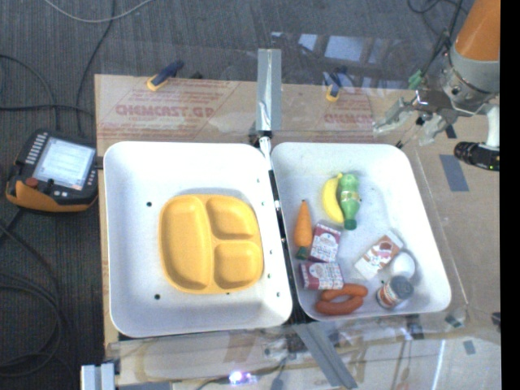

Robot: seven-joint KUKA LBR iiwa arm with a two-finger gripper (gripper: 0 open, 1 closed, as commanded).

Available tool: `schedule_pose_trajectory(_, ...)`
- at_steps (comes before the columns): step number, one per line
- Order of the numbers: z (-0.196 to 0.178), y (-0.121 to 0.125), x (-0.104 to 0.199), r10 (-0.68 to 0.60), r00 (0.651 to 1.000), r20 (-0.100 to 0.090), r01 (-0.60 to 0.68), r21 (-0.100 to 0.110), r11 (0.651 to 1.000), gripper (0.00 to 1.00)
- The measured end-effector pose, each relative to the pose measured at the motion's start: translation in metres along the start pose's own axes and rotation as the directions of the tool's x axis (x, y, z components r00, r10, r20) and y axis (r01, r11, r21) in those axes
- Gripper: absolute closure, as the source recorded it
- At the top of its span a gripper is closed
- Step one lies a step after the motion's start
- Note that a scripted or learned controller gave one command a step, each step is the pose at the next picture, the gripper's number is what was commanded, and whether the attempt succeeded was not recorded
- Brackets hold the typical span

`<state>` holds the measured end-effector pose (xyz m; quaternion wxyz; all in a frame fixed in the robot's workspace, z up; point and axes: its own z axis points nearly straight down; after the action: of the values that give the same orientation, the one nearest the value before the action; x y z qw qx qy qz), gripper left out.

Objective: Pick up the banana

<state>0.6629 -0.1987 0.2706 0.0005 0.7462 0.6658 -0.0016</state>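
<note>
One curved, smooth yellow banana [331, 198]

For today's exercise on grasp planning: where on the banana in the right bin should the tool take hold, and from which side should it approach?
Probably from above, at the banana's bare left edge, near mid-length. It lies flat, running top to bottom of the view, with the green bottle pressed along its right side, so little room there. The carrot sits apart on the left, leaving a gap for a finger.
</note>
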Motion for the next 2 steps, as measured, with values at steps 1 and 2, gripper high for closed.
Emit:
schedule_pose_trajectory(1,0.169,-0.016,0.032,-0.101,0.995,-0.003,0.101,0.001,0.995,0.0)
schedule_pose_trajectory(2,0.153,-0.016,0.063,-0.156,0.988,0.0,0.156,-0.002,0.988,0.0)
